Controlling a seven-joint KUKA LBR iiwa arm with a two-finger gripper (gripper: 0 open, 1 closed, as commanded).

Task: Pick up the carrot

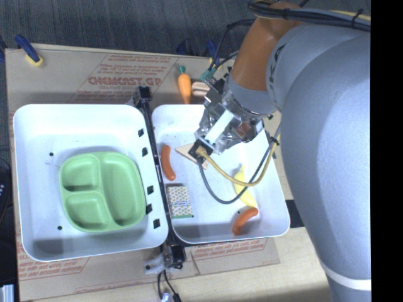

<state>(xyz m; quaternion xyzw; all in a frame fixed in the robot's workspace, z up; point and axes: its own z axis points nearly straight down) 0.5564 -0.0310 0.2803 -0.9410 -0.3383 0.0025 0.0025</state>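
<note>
The carrot (184,87) is small and orange with a green top. It lies on the cardboard just behind the back rim of the right bin (277,200), outside both bins. My gripper (213,90) hangs over that back rim, a little to the right of the carrot. The grey wrist and orange band above hide most of it. A pale peach thing (199,91) sits between the carrot and the gripper, and I cannot tell what it is.
The right bin holds an orange sausage (166,162) by its left wall, a tan wedge (187,152), a printed packet (179,201), a yellow piece (247,192) and a second sausage (244,219) at the front. A green divided plate (101,190) lies in the left bin (25,168).
</note>
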